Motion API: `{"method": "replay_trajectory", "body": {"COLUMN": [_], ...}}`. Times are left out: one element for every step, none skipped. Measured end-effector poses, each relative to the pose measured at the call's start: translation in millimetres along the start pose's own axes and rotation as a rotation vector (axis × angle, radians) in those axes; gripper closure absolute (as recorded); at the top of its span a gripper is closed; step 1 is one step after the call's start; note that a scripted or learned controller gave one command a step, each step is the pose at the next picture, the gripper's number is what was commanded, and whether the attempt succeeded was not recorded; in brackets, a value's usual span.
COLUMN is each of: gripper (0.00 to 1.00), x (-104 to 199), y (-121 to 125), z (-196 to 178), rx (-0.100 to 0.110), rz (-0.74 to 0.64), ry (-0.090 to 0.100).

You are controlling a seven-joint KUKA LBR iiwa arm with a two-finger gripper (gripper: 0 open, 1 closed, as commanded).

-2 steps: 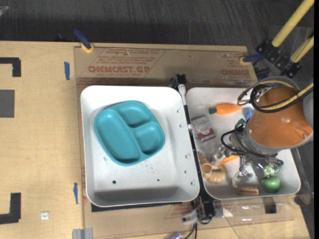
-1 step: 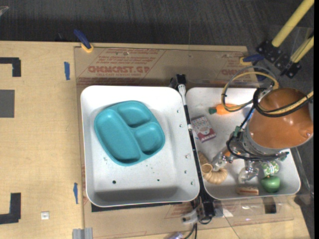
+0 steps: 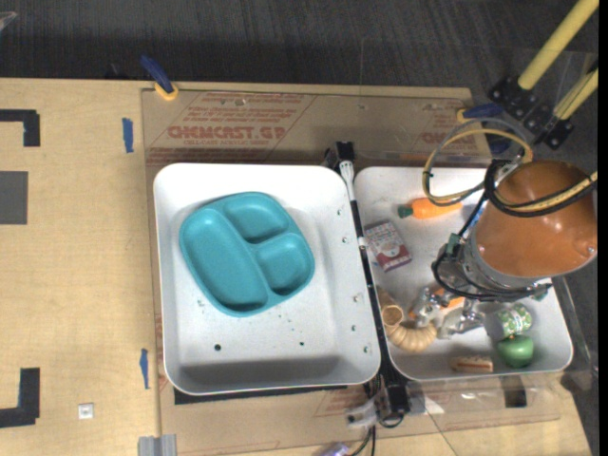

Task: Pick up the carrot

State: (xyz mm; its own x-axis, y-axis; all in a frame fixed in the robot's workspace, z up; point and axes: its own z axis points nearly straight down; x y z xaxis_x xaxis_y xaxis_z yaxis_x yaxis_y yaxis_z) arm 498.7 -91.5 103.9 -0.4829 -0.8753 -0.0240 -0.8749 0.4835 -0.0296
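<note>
The tool is down low in the right bin, sitting in the middle of the clutter near the front. Honestly can't tell how it's set from this angle, it's just a tangle of metal bits and cable under the wrist, and I don't see anything clearly held in it. Right next to it on the left is a tan curved pastry-looking thing, and just to its right there's a green apple with a small green-and-white item above it. A little brown stick-shaped piece lies by the front wall.

The carrot is nowhere near that. It's lying flat toward the back of the same bin, orange body with the green tip pointing left, partly tucked under a loop of cable. A small red-and-white packet sits between it and the front pile. So my read is the tool is in the wrong spot for the job, and it'd need to lift and go toward the back.

The arm comes in from the right and hangs pretty much straight down over the bin, its orange band blocking a good chunk of the bin's right side.

The left bin just has a teal divided tray in it, and both bins sit on the cardboard-covered tabletop.
</note>
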Motion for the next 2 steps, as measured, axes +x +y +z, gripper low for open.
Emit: {"method": "replay_trajectory", "body": {"gripper": [0.0,0.0], "x": [0,13], "y": [0,7], "z": [1,12], "rx": [-0.002,-0.014], "rz": [0.0,-0.106], "ry": [0.001,0.009]}}
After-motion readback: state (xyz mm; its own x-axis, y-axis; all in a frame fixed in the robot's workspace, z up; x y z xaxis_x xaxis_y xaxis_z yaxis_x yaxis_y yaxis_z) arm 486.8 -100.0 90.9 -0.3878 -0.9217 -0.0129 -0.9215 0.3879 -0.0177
